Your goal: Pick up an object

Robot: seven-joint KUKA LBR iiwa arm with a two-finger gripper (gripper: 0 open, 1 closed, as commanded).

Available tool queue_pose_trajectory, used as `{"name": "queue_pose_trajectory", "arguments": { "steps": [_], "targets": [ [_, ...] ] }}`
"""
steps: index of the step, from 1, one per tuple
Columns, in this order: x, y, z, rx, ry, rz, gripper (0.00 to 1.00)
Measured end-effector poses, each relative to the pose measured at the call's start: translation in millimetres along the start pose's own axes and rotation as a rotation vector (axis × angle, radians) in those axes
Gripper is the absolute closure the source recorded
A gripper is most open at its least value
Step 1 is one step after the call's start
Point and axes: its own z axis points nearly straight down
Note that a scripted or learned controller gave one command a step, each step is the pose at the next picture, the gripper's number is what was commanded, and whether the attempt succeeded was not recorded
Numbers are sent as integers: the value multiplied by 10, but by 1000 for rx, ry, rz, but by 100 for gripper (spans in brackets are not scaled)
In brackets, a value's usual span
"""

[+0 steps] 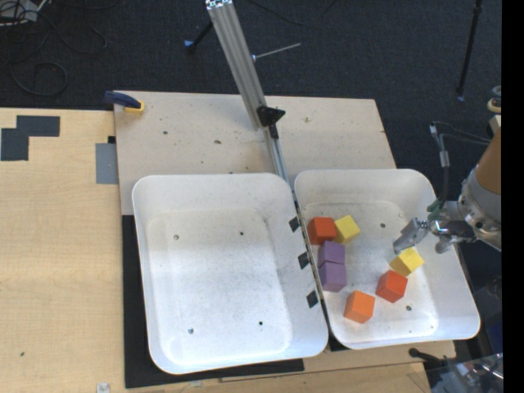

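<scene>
**Me:** Yellow is my target: the yellow cube (407, 261) near the right edge of the right bin (458, 322), sitting just below my gripper (417, 234). Whether my jaws are spread or pressed together I cannot tell from up here; nothing shows between them, so I hold nothing.

**Partner:** What could spoil it?

**Me:** That cube sits turned cornerwise to the bin walls. If I close across its corners, I judge it will twist out or skid away.

**Partner:** And its neighbours?

**Me:** The red cube (392, 286) lies just beside it, toward the bin's near edge, with an orange cube (359, 306) a little further along. A slanted descent could knock the red one or wedge a finger between the two.

**Partner:** Anything further off?

**Me:** Toward the bin's left wall stand a purple block (332, 265), an orange-red cube (322, 229) and a second yellow cube (346, 228); they are well apart from my reach. The left bin (155, 219) matters not at all. My likeliest failure, I think, is closing on air beside the cube.
</scene>
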Motion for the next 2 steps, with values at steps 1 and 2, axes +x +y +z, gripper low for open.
{"name": "queue_pose_trajectory", "arguments": {
  "steps": [1, 2],
  "targets": [
    [-7, 8, -24, -5, -2, 2, 0],
    [-38, -82, 464, 1, 0, 1, 0]
  ]
}}
